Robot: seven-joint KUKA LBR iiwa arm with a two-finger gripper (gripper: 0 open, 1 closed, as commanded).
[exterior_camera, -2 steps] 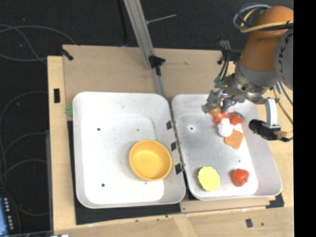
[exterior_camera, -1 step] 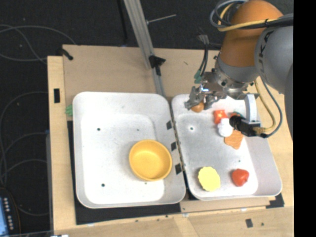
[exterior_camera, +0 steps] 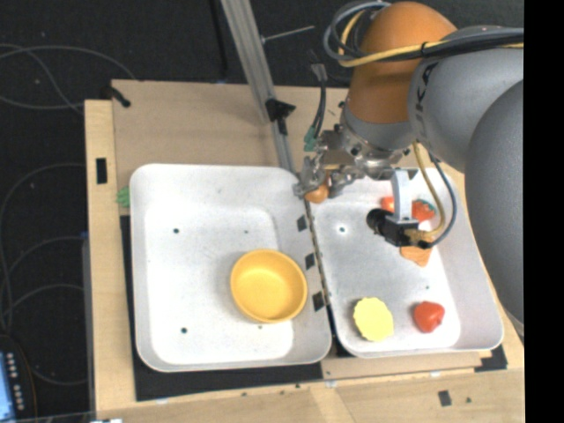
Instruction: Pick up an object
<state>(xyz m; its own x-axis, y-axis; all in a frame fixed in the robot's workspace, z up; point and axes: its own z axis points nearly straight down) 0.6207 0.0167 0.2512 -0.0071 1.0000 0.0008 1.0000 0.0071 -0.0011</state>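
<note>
Closest to the camera, along the near side of the right bin (exterior_camera: pixel 352 254), lie two loose items: a yellow scalloped piece (exterior_camera: pixel 373 318) and, just beside it toward the arm's side, a red object (exterior_camera: pixel 428 315). They are apart and both rest flat on the bin floor.

Left bin (exterior_camera: pixel 203 218): one yellow bowl (exterior_camera: pixel 269 285), upright and open upward, in the near corner next to the divide between the bins.

Both bins sit side by side, rims touching, on a pale table (exterior_camera: pixel 176 122).

Right bin, far half: an orange wedge (exterior_camera: pixel 416 255) lies near the middle of the arm's side. Two small red pieces (exterior_camera: pixel 425 210) show a little farther back, partly hidden by robot hardware, so their shape cannot be determined.

Arm (exterior_camera: pixel 493 148): grey, with the orange band (exterior_camera: pixel 397 51) above the wrist, reaching in over the far part of the right bin. The gripper (exterior_camera: pixel 317 183) is at that bin's far corner, by the shared rim. A small orange object (exterior_camera: pixel 315 194) shows directly at the gripper's tip, over the rim line. Whether the gripper is wide, narrow or closed on this object cannot be told from this angle, and contact between the two cannot be confirmed.

A metal post (exterior_camera: pixel 251 51) slants down from the far side, ending near the gripper.
</note>
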